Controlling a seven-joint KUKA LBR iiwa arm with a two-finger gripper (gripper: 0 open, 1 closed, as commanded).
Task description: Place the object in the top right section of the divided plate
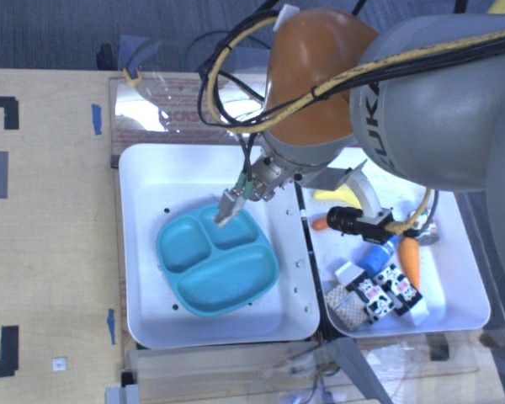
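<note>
Over the blue divided plate (217,261) at frame centre, my claw (225,211) hovers by its top right section; grip unclear. Next: release.

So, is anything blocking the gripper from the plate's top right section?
Nothing visible does. The gripper sits at the upper edge of the blue divided plate, right by its top right section, which looks bare. The other items lie in the right bin.

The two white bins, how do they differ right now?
The left bin holds a blue divided plate, while the right bin holds a jumble of small items, including a carrot. The gripper sits over the left bin, at the plate's upper edge, not over the right bin. Both are shallow, white and side by side.
</note>
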